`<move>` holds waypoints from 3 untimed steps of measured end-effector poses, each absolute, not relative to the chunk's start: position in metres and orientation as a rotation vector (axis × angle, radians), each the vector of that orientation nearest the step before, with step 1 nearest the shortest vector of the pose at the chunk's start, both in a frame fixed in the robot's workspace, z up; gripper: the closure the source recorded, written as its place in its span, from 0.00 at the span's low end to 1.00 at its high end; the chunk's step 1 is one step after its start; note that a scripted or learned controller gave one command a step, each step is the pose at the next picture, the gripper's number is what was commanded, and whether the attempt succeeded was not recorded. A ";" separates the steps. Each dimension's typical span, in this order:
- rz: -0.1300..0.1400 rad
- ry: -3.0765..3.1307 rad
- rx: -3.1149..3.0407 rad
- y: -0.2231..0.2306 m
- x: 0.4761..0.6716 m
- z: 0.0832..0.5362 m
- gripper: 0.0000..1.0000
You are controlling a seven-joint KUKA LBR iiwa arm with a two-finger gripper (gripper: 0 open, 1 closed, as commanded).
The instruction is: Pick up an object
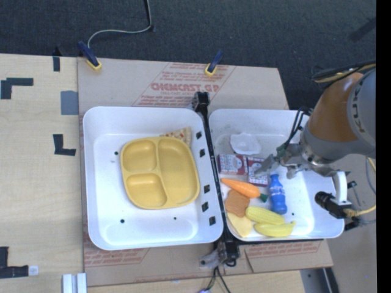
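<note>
**Crowded pick, wall close behind**

Your gripper hangs over the right bin, and you can't tell from this angle whether it is open or closed, so assume nothing is held.

Just below the tips lies the blue bottle, the nearest candidate. The carrot lies just to its side, and the yellow corn and banana sit just beyond it. A descent slightly off centre would likely nudge a neighbour or roll the bottle away.

The flat printed packet lies beside the tips and looks hard to pinch.

Further off, the divider and the bin's walls limit sideways travel. Farthest away, the left bin with its yellow tray has open floor along its edges.
</note>
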State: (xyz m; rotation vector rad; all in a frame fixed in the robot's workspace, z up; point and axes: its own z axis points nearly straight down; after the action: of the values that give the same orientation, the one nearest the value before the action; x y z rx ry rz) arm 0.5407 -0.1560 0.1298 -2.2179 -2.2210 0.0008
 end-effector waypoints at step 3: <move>0.005 -2.223 -2.222 -0.097 0.668 0.085 0.00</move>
State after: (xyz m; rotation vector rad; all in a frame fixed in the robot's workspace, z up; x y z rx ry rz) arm 0.6679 -0.0967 0.0850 -2.2218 -2.2225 0.0054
